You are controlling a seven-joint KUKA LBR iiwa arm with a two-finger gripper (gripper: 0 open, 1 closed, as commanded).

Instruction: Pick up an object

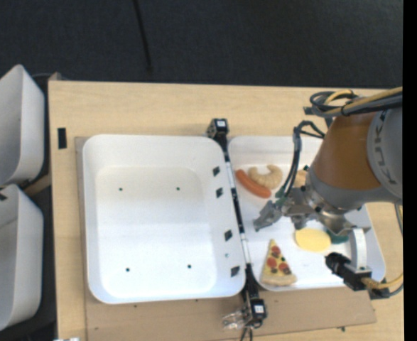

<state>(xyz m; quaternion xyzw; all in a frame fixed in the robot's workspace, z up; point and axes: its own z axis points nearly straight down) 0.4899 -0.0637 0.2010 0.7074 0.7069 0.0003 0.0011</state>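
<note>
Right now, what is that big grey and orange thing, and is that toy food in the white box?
That is a robot arm. It reaches in from the right, and a camera above the bench looks down on it. At its end is a pincer for picking things up. I cannot tell whether the pincer is open or shut, and I see nothing in it.

Two shallow white boxes sit side by side on the wooden bench. The right box holds what looks like toy food: a pizza slice, a sausage, a pale croissant-like piece and a yellow disc. The pincer hangs over them, near the sausage.
</note>
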